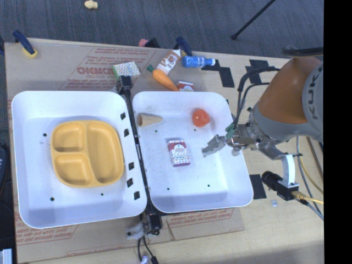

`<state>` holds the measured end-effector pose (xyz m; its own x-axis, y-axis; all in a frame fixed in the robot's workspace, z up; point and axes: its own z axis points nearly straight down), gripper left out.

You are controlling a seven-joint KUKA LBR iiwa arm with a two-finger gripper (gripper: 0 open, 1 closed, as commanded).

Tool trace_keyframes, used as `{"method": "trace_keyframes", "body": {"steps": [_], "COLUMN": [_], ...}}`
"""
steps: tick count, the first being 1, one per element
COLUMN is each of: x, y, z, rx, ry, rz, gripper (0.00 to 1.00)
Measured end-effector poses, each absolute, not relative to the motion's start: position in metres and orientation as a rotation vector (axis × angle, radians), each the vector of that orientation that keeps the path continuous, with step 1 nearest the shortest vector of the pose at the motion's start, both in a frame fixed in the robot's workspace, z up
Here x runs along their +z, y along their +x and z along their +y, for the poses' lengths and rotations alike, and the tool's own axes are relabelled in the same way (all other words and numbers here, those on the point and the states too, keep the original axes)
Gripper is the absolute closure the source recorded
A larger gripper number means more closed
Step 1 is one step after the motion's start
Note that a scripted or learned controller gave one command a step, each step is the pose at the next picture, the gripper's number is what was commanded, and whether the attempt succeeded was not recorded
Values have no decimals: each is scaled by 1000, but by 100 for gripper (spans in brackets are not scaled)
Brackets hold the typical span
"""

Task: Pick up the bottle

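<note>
The bottle [167,62] lies on the table beyond the right bin's [236,175] far edge, beside the carrot [164,80]; a blue bottle [197,61] lies just to its right. The gripper [217,145] hovers over the right bin's right side, apart from the red ball [201,117] and carton [178,152]. Fingers state: cannot tell. Nothing is grasped; approach, grasp and lift all remain.

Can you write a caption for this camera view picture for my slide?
Robot claw hovers over the right bin; the blue bottle lies outside.
</note>
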<state>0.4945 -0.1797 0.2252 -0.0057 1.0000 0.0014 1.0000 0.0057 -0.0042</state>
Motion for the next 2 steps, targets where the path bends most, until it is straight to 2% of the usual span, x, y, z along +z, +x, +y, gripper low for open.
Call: {"method": "trace_keyframes", "body": {"steps": [1, 2], "x": [235, 161], "y": [495, 475], "z": [-179, -159], "rx": [4, 4], "ry": [-2206, -2298], "rz": [-2229, -2134], "gripper": [100, 100]}}
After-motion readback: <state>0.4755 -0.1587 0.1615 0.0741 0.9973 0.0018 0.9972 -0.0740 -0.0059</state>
